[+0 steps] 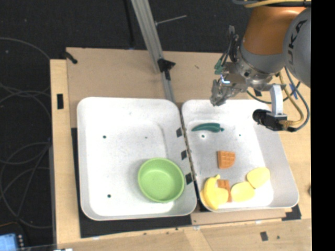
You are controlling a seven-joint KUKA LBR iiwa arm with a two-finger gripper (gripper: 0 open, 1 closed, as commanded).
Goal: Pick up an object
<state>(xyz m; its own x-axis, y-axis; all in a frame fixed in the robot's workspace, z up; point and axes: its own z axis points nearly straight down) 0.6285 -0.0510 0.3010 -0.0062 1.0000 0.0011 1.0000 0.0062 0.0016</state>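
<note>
- Camera view: The grey metal gripper point(219, 99) hangs over the far edge of the right shallow white bin point(272, 140). I cannot tell if it is open or shut.
- A thin dark green curved piece point(208, 127) lies near that bin's far left corner.
- A small orange ridged block point(225, 159) sits mid-bin.
- Smooth yellow rounded pieces point(235, 190) crowd the near edge.
- A round light green plastic bowl point(160, 179) sits by the left white bin's point(104, 156) near right corner.

Grey arm point(293, 35), orange band above wrist, yellow and dark cables, metal claw point(219, 99).
</note>
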